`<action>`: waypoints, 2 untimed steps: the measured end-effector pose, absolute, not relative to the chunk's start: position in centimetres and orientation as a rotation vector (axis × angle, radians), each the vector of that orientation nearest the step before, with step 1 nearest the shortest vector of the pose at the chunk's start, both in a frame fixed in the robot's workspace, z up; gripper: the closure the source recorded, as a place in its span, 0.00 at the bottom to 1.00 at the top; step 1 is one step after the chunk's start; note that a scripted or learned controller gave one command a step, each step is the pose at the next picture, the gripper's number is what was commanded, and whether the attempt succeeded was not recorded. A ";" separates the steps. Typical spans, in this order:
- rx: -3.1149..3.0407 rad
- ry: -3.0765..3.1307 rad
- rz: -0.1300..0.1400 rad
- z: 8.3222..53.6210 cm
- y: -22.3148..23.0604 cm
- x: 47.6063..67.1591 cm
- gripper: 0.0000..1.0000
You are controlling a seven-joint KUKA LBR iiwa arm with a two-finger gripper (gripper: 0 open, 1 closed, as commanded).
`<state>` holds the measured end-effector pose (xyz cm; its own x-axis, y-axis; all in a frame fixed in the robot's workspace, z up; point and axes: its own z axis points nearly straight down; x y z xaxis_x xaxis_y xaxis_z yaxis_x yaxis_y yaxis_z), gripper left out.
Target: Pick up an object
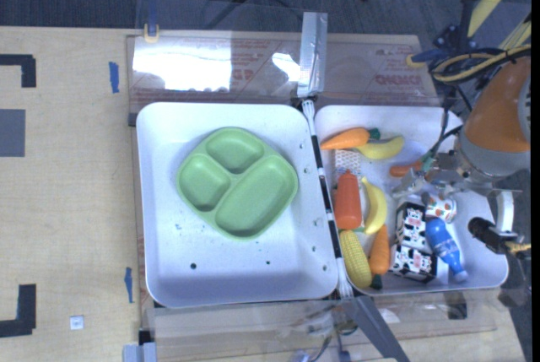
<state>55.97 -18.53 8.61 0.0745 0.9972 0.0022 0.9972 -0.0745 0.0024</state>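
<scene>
The right bin (481,267) holds toy foods: a carrot (346,138) and a banana (381,149) at the back, a red-orange piece (348,200), a second banana (375,207), a corn cob (356,257) and a small carrot (380,249) along the left wall. A black-and-white box (412,242) and a blue bottle (444,247) lie near the front. My gripper (434,183) hangs low over the middle of this bin, just behind the box and bottle. The wrist hides what is under it.
The left bin (160,251) holds a green divided plate (236,181). A clear panel (219,56) stands behind the bins. The arm with its orange band (499,116) covers the right bin's back right corner. Yellow cables (464,61) hang nearby.
</scene>
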 end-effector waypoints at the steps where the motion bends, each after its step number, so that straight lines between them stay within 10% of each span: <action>1: 2.345 2.044 0.036 9.2 -14.8 51.5 0.00; 2: 2.348 2.044 0.036 10.0 -14.7 51.6 1.00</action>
<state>51.57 -14.75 10.01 0.1377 0.9905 -0.0017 0.9898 -0.1376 0.0369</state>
